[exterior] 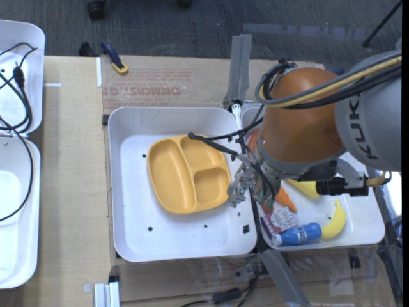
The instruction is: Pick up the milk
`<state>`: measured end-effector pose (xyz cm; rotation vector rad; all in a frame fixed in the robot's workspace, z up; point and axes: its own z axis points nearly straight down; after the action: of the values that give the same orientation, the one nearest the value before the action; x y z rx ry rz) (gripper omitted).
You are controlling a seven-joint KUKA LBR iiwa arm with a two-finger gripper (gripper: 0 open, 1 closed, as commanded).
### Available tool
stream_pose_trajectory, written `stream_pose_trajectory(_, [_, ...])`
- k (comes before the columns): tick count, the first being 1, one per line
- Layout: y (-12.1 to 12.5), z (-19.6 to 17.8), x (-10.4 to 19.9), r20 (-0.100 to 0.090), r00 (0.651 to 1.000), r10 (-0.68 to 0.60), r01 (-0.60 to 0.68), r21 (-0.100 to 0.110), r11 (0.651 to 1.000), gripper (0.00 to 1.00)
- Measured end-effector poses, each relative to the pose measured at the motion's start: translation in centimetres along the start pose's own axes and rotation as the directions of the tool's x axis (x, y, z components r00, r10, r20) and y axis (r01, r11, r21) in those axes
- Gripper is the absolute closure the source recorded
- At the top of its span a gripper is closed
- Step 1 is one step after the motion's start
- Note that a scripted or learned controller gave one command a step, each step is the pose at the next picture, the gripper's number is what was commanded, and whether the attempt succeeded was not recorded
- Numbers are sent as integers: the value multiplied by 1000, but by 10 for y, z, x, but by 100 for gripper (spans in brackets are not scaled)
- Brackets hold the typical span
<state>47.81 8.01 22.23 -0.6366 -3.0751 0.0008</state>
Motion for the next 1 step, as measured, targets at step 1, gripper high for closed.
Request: stream_pose_trajectory(1, [-29,31,-12,-1,958,-286,286,0,958,100])
